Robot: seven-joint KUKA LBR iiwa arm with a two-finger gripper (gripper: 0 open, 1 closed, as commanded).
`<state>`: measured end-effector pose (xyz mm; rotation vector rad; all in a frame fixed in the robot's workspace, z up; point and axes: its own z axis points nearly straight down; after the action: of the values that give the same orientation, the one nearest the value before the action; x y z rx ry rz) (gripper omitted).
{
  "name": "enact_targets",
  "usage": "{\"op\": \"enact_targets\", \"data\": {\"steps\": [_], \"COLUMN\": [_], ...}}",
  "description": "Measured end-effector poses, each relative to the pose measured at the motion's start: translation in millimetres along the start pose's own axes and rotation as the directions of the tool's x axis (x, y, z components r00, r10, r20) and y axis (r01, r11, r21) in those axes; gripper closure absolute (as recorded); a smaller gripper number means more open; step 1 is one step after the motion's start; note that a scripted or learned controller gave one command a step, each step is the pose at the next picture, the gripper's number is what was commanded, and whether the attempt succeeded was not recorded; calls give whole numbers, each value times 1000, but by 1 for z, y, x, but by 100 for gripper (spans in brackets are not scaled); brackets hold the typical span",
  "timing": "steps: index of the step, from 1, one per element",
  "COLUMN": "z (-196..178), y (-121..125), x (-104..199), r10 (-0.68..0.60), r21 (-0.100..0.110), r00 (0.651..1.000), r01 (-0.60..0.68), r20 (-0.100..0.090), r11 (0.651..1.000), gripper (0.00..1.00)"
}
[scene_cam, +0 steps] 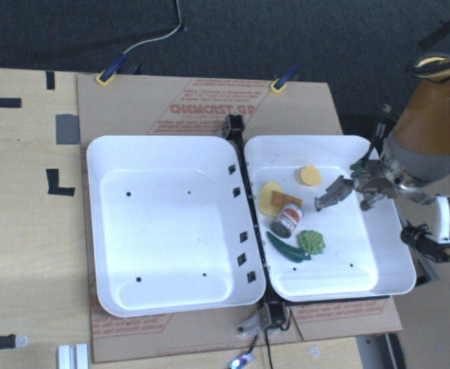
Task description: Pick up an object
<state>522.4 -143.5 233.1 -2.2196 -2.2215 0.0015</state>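
The right bin (pixel 363 279) holds several small objects. A round yellow piece (pixel 310 176) lies toward the back. A pale yellow piece (pixel 269 198) and a brown block (pixel 289 201) sit by the bin's left wall. In front of them are a small can with a red label (pixel 286 221), a dark green pepper (pixel 287 248) and a green broccoli piece (pixel 311 241). My gripper (pixel 352 196) hovers over the right half of this bin, to the right of the can. It is open, with nothing between its fingers.
The left bin (pixel 106 206) lies beside the right one, with a black clip strip (pixel 244 229) along their shared edge. Both rest on a cardboard sheet (pixel 202 106). The grey and orange arm (pixel 425 129) comes in over the right bin's right rim.
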Motion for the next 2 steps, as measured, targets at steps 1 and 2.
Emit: {"op": "enact_targets", "data": {"steps": [1, 2], "z": [-118, -120], "y": [36, 33], "x": [49, 47], "r10": [-7, -3], "r21": [-16, 0], "r00": [1000, 1000], "r01": [7, 3], "r20": [1, 0], "r11": [1000, 1000], "gripper": [0, 100]}}
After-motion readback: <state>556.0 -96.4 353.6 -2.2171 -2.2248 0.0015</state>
